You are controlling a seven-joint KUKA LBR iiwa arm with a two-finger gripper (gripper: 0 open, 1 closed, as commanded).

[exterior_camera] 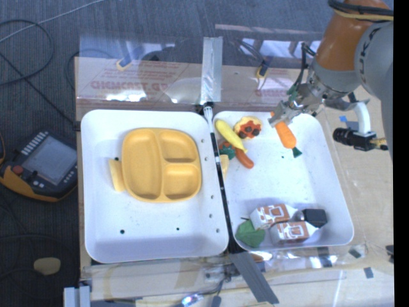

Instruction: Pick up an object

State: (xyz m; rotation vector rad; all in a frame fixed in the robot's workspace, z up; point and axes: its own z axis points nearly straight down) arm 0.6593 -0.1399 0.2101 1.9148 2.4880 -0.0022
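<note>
The pick looks mostly done: the gripper pinches a toy carrot, which hangs over the right bin's far edge, apparently lifted clear.

Dark grey carpet surrounds the bench, with cables trailing across it at the left. A pendant lies on the carpet off the bench's left edge.
</note>
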